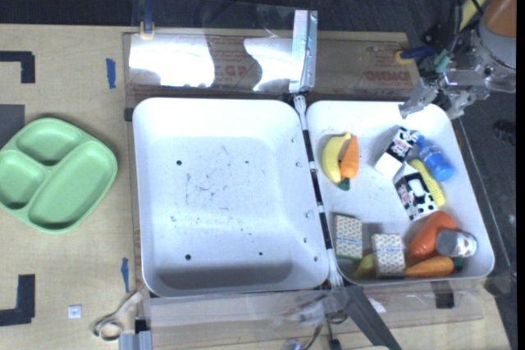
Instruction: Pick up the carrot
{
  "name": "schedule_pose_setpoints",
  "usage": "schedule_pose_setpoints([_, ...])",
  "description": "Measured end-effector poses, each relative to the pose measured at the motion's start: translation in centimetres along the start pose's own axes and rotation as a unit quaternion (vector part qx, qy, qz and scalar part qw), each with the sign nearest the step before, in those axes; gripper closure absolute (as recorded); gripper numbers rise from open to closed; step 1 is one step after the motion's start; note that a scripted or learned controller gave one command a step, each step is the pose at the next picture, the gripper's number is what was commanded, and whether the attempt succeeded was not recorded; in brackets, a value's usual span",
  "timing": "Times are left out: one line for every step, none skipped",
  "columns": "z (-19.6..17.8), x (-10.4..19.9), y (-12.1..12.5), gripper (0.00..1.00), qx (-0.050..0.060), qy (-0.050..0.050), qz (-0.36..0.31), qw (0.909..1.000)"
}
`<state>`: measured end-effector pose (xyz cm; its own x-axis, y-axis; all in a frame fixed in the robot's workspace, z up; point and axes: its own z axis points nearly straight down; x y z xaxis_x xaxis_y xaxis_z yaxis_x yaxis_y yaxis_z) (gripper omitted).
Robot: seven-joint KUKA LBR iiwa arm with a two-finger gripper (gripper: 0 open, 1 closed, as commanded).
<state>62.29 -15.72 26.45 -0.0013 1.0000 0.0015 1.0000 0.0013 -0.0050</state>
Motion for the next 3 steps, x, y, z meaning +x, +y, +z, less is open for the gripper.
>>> schedule_pose_setpoints([10.7, 4.4, 2.4, 0.0, -0.001, 0.0, -0.206, 0.9786])
schedule_pose_setpoints([14.0, 4.1, 0.5, 0.0, -0.007, -0.001, -0.122, 0.9925])
schedule_pose_setpoints([17.1, 5.2, 0.8, 0.0, -0.011, -0.004, -0.174, 0.9847])
